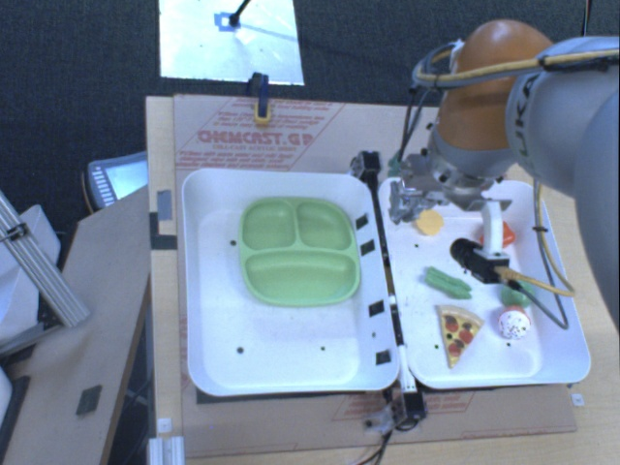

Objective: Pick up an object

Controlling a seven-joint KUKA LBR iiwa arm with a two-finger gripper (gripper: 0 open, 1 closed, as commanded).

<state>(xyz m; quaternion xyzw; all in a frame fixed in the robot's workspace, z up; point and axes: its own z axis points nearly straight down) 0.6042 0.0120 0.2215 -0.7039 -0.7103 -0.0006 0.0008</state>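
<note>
The tool [407,201] hangs just beside a yellow piece [429,224]; its opening cannot be told.

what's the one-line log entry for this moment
gripper | over right bin, beside yellow piece | no grasp confirmed | green plate in left bin

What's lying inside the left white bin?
A green divided plate lies in the left bin. The bin floor beneath the plate is covered, so anything under it cannot be seen.

Diffuse overhead light is illuminating the scene evenly. The 2 white bins [281,347] are glaring mildly; shadows are falling soft. Slight blur is softening detail.
</note>
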